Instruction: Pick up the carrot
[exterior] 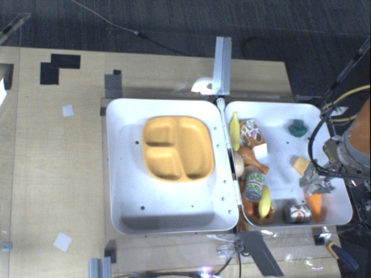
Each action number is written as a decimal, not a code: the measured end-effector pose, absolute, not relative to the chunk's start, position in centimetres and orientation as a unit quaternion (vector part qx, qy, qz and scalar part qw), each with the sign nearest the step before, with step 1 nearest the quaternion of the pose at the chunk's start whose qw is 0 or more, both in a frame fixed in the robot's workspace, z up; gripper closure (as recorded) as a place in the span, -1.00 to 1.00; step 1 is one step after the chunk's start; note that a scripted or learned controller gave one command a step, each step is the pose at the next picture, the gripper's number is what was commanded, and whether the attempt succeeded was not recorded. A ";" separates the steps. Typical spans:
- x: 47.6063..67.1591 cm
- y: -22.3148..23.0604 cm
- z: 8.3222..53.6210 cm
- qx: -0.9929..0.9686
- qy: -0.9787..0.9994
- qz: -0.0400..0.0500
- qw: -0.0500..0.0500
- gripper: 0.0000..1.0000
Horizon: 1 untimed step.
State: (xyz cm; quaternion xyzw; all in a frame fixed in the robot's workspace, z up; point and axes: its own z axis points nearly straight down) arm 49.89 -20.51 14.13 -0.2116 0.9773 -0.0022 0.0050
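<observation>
You see two white bins: left (119, 172), right (278, 112). One yellow divided plate (175, 147). Two bananas (234, 131) (264, 201). Two cans (253, 185) (298, 214). One carrot (315, 204). One green object (298, 128).

bench (52, 172): pale wood
left bin (122, 155): white, resting on it
right bin (342, 213): white, touching left bin

This was a robotics lab. A pale wooden desk (52, 172) filling the lower frame carried two white bins (122, 213) bolted side by side with metal brackets (222, 62), black marker patches (58, 67) sat at upper left, and cables (87, 10) ran over dark carpet (174, 10) along the top.
</observation>
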 end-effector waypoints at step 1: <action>50.9 -18.5 9.0 -0.241 0.970 -0.004 0.006 1.00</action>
